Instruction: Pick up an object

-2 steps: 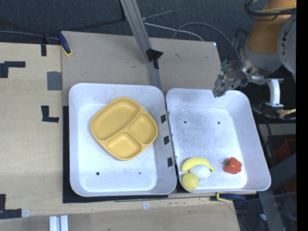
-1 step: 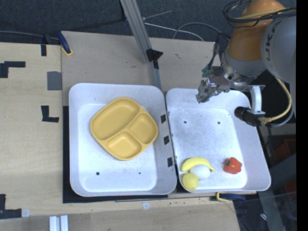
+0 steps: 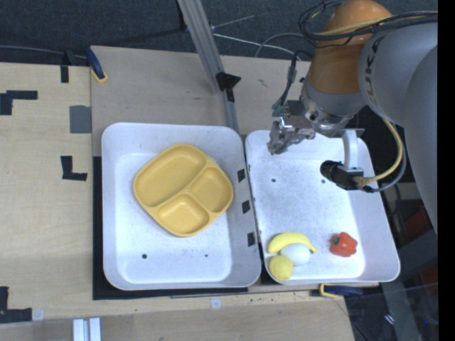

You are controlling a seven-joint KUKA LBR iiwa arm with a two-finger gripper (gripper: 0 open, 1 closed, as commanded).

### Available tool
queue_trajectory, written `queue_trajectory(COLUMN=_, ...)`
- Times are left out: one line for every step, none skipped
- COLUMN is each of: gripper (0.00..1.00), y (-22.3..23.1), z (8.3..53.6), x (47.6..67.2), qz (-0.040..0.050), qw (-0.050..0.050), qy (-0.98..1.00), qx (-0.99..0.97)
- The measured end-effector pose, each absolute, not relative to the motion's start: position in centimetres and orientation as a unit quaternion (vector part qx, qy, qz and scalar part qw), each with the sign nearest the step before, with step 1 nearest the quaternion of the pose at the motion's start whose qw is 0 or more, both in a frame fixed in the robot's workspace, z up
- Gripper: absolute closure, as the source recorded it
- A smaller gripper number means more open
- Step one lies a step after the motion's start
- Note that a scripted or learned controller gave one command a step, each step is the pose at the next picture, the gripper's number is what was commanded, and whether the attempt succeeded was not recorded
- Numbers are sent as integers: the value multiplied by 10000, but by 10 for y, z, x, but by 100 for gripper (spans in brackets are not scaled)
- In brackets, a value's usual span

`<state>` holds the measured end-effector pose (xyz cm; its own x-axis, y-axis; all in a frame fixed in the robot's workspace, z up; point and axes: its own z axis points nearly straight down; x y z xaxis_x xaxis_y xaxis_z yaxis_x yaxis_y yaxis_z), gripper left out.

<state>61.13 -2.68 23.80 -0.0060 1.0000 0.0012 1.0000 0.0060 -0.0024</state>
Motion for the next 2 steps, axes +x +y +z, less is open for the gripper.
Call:
queue_trajectory(gripper=100, y=22, z=225, x=600, qz=10, qw=16, qy=-7092, qx=-7050)
queue_trajectory(gripper=100, y=74, z=222, x=579, qz=9, qw=19, qy=-7095, qx=-7047)
